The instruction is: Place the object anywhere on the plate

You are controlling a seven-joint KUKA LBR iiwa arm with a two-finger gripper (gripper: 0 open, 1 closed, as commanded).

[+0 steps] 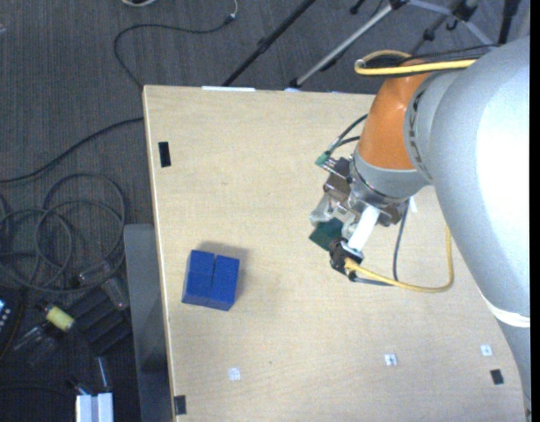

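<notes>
A blue block [211,279], made of two cubes side by side, lies on the pale wooden tabletop [270,165] near its left edge. My gripper [338,240] hangs over the middle of the table, well to the right of the block and slightly farther back, apart from it. The orange band and grey wrist above the gripper hide most of it. A small dark green piece shows at its tip; I cannot make out what it is.
A yellow cable [419,281] loops from the wrist over the table's right half. Small black markers [164,154] sit near the table's edges. Cables [59,227] and small gear lie on the carpet to the left, and tripod legs [375,16] stand behind the table.
</notes>
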